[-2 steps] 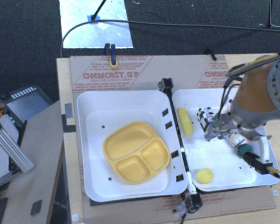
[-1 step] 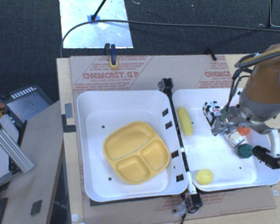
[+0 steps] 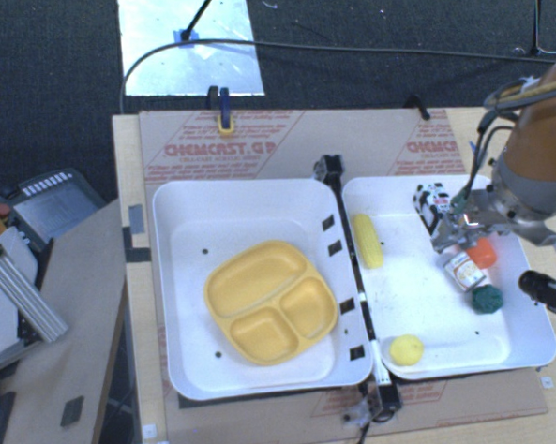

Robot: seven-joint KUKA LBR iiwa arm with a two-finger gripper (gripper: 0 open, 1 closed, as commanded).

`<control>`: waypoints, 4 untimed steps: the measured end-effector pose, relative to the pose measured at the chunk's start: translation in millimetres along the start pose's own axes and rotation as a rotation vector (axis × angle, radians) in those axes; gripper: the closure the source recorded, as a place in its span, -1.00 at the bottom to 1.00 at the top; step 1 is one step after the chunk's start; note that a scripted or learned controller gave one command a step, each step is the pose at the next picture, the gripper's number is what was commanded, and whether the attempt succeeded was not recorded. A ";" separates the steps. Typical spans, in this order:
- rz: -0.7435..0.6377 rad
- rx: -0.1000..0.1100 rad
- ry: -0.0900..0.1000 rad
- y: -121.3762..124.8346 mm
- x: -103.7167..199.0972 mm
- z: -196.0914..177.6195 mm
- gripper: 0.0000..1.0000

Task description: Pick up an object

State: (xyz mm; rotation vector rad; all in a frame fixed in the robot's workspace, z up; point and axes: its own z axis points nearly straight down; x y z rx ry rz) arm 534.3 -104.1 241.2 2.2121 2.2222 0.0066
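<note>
A: Where is the arm?

B: It comes in from the right, over the far right part of the right bin [image 3: 539,346]. The orange band sits above the grey wrist, and the gripper [image 3: 451,234] hangs low over the bin floor, near its right side.

A: Is it grasping anything?

B: I cannot tell. The metal at the tip is small and blurred, and nothing is plainly held there.

A: What lies around it?

B: A small bottle [image 3: 465,271] with a white label lies tilted just near of the gripper, with an orange piece [image 3: 483,252] touching it on the right. A dark green ball [image 3: 487,298] sits just near of the bottle. On the far side of the gripper is a small black-and-white toy [image 3: 432,201].

A: And the rest of that bin?

B: A yellow corn cob [image 3: 367,240] lies lengthwise along the left wall, well apart from the gripper. A yellow lemon [image 3: 406,350] rests in the near left corner.

A: The left bin?

B: The left bin [image 3: 182,269] holds a yellow divided tray [image 3: 269,301] with three compartments, set at a slant near the middle. Both bins stand side by side on a sheet of cardboard [image 3: 282,141] printed with red lettering.
</note>
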 end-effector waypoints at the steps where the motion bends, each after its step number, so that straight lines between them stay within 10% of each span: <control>1: -0.005 0.005 0.004 -8.6 57.0 -6.3 1.00; 4: -0.006 0.007 0.004 -42.2 206.3 4.0 1.00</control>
